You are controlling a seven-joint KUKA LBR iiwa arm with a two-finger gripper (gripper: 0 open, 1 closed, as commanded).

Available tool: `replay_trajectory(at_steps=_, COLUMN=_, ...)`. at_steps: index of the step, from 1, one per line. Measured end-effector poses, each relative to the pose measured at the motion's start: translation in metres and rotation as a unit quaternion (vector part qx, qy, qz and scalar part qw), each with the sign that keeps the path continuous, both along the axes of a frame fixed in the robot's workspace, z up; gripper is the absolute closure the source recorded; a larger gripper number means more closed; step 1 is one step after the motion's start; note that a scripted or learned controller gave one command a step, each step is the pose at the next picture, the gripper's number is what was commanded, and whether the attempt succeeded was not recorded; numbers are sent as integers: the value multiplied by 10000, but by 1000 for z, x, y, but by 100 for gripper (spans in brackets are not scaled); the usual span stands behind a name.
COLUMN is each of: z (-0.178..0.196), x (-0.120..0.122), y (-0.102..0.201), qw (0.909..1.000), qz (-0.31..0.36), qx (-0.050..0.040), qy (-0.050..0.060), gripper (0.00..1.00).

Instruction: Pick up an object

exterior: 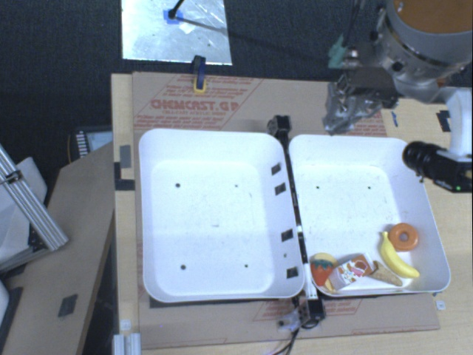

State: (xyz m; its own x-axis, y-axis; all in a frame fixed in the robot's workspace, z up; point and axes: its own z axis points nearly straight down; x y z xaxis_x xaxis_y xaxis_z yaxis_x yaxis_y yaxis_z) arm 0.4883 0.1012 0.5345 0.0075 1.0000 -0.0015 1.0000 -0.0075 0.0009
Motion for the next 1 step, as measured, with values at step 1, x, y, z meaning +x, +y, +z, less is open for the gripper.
replay_trajectory(at_steps=1, z=-46, x=-2, y=-98, qw=10000, qz=-14, qx=-4, qy=8, gripper=100)
